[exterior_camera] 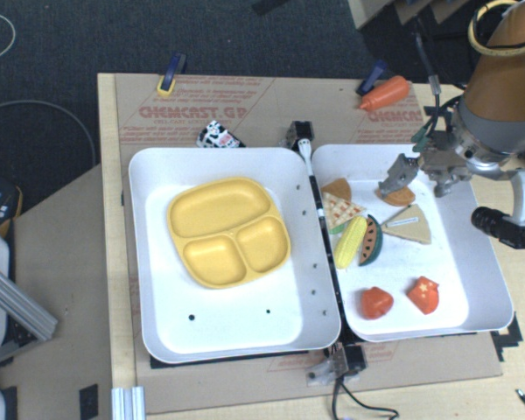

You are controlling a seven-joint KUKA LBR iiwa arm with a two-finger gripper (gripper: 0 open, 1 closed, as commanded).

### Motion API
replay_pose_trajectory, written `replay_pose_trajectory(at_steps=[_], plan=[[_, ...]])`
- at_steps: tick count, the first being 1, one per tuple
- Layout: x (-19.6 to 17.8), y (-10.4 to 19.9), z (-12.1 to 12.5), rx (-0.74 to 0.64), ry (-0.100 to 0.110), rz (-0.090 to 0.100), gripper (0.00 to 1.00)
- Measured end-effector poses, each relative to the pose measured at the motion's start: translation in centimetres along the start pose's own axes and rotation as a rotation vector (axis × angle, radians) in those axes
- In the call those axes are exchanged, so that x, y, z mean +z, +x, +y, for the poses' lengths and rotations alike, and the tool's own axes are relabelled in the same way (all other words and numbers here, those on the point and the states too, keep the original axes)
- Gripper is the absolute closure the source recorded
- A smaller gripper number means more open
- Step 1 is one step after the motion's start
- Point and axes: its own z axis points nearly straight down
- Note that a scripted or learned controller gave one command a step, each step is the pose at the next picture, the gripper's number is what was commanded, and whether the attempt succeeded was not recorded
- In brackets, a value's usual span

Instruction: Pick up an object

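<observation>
My gripper (417, 182) hangs over the far part of the right bin (481, 261), its fingers apart with nothing between them. A brown round food piece (402, 198) lies just below the left finger (395, 178). Toy foods lie in this bin: a waffle wedge (343, 208), a corn cob (350, 240), a watermelon slice (371, 241), a pale sandwich wedge (411, 229), a brown wedge (336, 188) and two red pieces (376, 302) (423, 294).
The left bin (157, 313) holds a yellow divided plate (228, 230). An orange carrot toy (384, 94), a blue-yellow clamp (169, 75) and a black-and-white item (217, 136) lie on the board behind the bins. A black part of the arm (504, 226) juts over the right bin's right side.
</observation>
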Motion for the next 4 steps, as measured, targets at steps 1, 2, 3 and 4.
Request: replay_pose_trajectory(at_steps=[1, 2, 3, 4], plan=[[-0.8, 0.0, 0.2, -0.002, -0.014, -0.001, 0.0], [3.9, 0.1, 1.1, -0.002, -0.009, 0.0, 0.0], [8.5, 0.1, 0.4, -0.002, -0.008, 0.0, 0.0], [13.1, 0.0, -0.4, 0.0, -0.014, 0.0, 0.0]])
